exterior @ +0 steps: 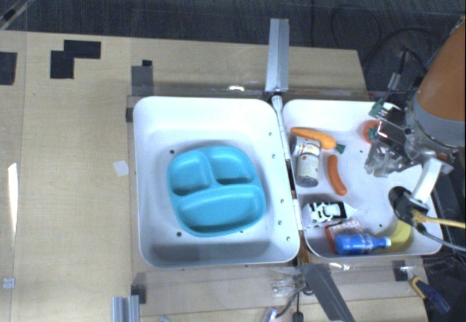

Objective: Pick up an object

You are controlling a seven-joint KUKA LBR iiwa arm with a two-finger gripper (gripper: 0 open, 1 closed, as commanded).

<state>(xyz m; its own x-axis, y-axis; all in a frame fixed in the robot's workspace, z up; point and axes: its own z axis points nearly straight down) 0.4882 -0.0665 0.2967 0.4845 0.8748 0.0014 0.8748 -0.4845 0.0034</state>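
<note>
While food toys [336, 173] fill 1 bin [354, 108], another [153, 167] holds a blue tray [215, 189].

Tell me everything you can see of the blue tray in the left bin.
The blue tray is a rounded-square divided plate, smooth and plastic-looking, light blue. It has three compartments: two small ones at the far side, one wide one nearer the camera. It lies flat, right side up, slightly rotated, about mid-floor in the left bin. Nothing shows in its compartments.

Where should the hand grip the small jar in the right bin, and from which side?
Probably across the body of the jar, coming from above. It appears to lie on its side beside the bin's left wall, its round sides free; the orange carrot crowds its top end.
</note>
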